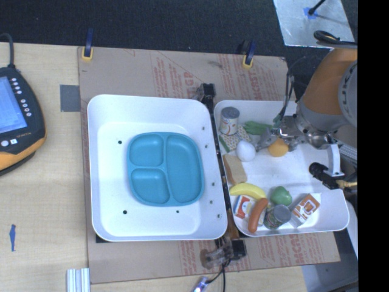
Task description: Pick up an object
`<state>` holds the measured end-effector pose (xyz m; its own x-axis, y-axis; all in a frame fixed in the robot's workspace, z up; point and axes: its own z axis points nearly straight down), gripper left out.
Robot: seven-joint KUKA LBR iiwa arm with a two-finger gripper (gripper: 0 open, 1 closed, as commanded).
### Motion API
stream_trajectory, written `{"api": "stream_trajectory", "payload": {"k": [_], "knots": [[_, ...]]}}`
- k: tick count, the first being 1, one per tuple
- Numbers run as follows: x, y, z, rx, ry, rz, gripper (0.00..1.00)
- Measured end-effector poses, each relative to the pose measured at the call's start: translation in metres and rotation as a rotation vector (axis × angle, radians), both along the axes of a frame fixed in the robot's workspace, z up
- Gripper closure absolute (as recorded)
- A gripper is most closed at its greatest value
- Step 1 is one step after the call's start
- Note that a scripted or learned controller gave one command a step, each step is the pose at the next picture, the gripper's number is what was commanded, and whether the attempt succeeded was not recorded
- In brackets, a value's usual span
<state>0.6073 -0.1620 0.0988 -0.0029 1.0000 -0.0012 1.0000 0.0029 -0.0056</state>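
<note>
Arm (331,90) reached in from right, over right bin (304,163). Hand (281,135) low at bin's upper middle, touching or just above orange ball (278,148); fingers' state impossible to tell. White egg (245,151) just left of ball, small can (229,120) beyond it. Banana (247,190), green item (281,195), sausage (258,215) near bin's front edge. Left bin (103,163) held blue divided plate (165,168). Bench (42,224) carried orange pendant (18,123) at far left.

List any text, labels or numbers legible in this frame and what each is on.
None reads clearly.
Cardboard sheet: red printed lettering, too blurred.
Small can: label unreadable.
Red-and-white packets: print too small.
Handheld pendant: screen and buttons illegible.
</note>
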Motion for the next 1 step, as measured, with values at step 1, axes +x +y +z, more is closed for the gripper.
{"api": "stream_trajectory", "payload": {"k": [1], "knots": [[0.0001,-0.0010,0.0105,-0.001,0.002,-0.001,1.00]]}}
